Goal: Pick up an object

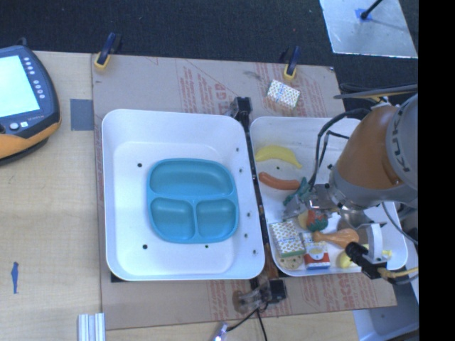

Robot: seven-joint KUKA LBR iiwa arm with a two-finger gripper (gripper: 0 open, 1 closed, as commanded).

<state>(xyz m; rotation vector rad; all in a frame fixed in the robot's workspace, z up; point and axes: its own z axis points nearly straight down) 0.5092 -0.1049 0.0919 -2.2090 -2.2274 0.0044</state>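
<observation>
Hand (313, 208) low in the right bin (270, 130) amid toy food, grip state can't tell; nearest target, the hot dog (279, 182), lies just left under the banana (277, 155), looks light, smooth, rigid plastic, best pinched across its middle.

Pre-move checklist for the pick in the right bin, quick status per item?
1. Gripper over the right bin: ok, it sits low among the toys.
2. Target between the fingers: cannot tell, the wrist hides it.
3. Nearest items: a round orange and green toy and a carrot crowd the gripper: not ok for a clean single pick.
4. Banana and hot dog lie apart from the gripper: ok.
5. Blue divided plate sits flat in the left bin: ok.
</observation>
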